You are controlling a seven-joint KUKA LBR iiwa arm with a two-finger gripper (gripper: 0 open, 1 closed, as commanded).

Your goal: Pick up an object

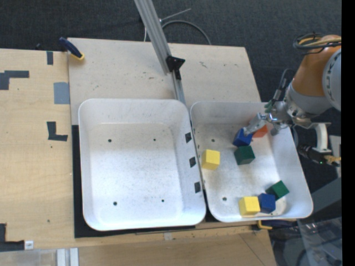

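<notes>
My gripper [262, 122] hangs over the upper right part of the right bin [222, 115], below the grey arm with its orange band [312, 73]. Just under its tip lie a small orange piece [259, 131] and a blue block [242, 138], close together. Whether the gripper touches either one is not clear. A dark green cube [244, 155] sits just below the blue block. A yellow cube [211, 159] rests near the bin's left wall.
In the right bin's near corner lie a yellow cube [249, 205], a blue cube [267, 202], a green cube [279, 189] and a white piece [280, 206]. The left bin [89, 112] stands alongside. A slanted metal rail [155, 29] crosses the bench behind both bins.
</notes>
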